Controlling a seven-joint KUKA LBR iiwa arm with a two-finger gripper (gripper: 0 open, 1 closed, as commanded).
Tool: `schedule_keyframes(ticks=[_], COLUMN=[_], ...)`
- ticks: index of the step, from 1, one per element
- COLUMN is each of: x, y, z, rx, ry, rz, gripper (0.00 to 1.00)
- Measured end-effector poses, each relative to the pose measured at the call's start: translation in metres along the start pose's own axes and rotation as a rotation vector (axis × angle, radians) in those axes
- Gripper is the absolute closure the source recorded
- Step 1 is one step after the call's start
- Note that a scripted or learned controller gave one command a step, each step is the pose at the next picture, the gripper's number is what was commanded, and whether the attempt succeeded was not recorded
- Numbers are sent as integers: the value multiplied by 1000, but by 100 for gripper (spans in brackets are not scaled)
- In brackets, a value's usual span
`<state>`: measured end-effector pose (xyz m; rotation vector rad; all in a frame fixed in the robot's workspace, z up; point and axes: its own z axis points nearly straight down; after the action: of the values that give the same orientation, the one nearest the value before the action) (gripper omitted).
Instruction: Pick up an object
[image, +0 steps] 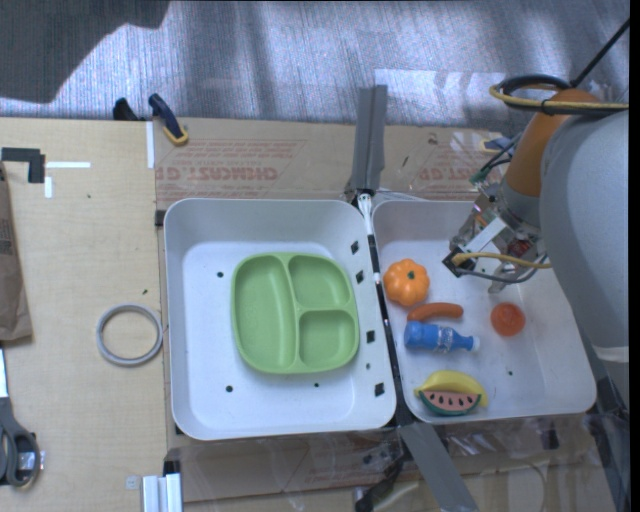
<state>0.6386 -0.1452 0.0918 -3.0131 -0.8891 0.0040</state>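
Observation:
The right bin (560, 395) holds an orange toy pumpkin (406, 282), a reddish sausage (435, 311), a blue bottle (437, 339) lying on its side, a round orange-red fruit (508, 319) and a watermelon slice (451, 399) against a yellow banana (449, 380). My gripper (500, 272) hangs over the back of this bin, right of the pumpkin and just above the orange-red fruit. I see nothing held in it.
In the left bin (190, 400) lies a green divided plate (296, 312). A grey ring (130, 334) rests on the bench to the left, and scissors (18, 455) lie at the bottom-left corner. The grey arm (590, 220) covers the right bin's far right side.

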Motion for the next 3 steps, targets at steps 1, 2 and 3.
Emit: schedule_keyframes(ticks=[1,2,3], x=[17,12,13], y=[-14,5,5], z=[0,-1,-11], rx=[1,1,0], ry=[1,1,0], rz=[312,368,361], gripper=[0,0,100])
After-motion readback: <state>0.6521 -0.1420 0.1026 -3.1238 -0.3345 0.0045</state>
